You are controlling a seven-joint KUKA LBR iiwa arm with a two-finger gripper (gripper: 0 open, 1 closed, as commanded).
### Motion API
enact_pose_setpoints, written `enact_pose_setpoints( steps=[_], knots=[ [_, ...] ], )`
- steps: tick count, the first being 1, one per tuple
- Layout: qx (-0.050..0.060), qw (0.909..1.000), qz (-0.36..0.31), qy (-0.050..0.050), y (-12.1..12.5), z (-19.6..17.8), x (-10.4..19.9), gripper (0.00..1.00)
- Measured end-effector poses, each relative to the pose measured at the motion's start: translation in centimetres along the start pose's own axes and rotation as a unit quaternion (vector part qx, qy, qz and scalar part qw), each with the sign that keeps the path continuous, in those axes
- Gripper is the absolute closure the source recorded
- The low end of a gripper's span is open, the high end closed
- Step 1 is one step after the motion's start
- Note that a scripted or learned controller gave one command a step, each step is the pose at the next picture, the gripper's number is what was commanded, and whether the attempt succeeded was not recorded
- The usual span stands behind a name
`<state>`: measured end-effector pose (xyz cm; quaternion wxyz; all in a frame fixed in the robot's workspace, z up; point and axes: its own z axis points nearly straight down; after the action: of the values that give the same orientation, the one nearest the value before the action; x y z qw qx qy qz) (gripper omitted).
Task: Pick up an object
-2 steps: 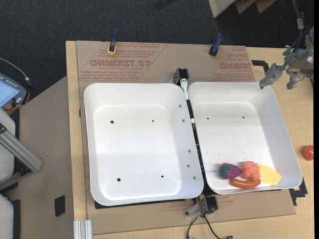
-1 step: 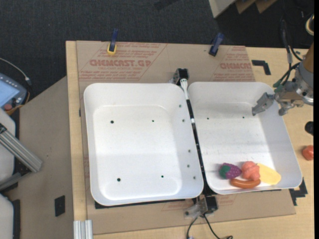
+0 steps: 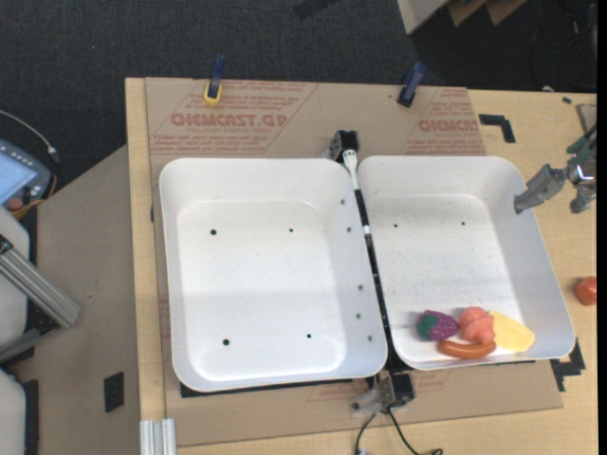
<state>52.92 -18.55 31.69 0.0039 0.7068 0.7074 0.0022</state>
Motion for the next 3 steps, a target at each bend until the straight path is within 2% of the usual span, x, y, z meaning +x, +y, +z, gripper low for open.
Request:
enact_pose_setpoints(
  steps=[1,2,3],
  knots=[
    [0.006,1.0,0.002,0.001,-0.9,3.3,-3.9,0.0],
    [0.003,1.0,0.0,0.0,-0.7,2.0,-3.7,1.0],
    [0.001,1.0,0.0,-0.001,-0.6,1.0,-3.8,1.0]
  ],
)
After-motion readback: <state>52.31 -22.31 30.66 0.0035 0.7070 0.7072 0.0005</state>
